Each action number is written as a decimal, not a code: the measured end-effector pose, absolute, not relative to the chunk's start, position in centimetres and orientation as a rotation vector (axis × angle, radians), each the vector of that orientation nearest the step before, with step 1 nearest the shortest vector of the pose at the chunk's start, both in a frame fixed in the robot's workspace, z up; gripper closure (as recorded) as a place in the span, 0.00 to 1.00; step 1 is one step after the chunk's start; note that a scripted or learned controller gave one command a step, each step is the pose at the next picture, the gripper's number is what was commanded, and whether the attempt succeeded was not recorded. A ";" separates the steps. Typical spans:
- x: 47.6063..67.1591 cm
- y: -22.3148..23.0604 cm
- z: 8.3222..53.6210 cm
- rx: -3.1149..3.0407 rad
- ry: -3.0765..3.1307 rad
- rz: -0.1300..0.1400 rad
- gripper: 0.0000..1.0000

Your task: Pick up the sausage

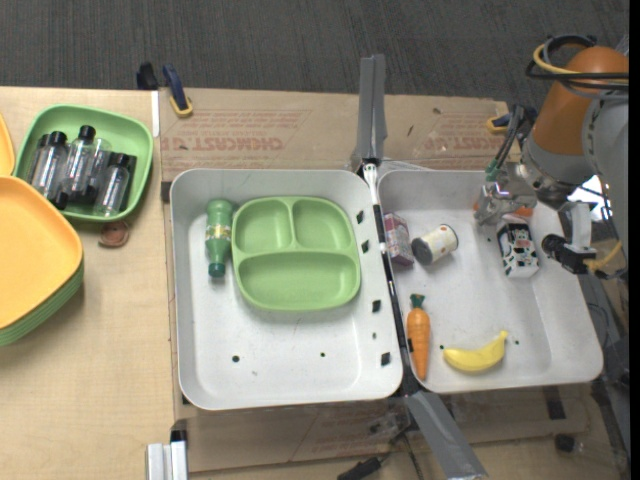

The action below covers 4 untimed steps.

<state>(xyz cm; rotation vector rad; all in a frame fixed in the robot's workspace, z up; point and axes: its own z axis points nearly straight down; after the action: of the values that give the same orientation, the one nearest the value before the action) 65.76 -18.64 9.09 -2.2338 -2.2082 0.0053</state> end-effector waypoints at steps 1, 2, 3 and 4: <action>63.8 -20.9 9.3 -2.186 -2.242 -0.018 1.00; 60.2 -21.2 9.4 -2.024 -2.397 -0.019 1.00; 65.4 -18.3 12.7 -2.017 -2.412 -0.001 1.00; 59.9 -21.6 11.3 -1.778 -2.598 -0.016 1.00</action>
<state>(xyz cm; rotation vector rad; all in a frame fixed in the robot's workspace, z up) 59.87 -21.63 11.26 -1.7776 -2.5975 -0.0164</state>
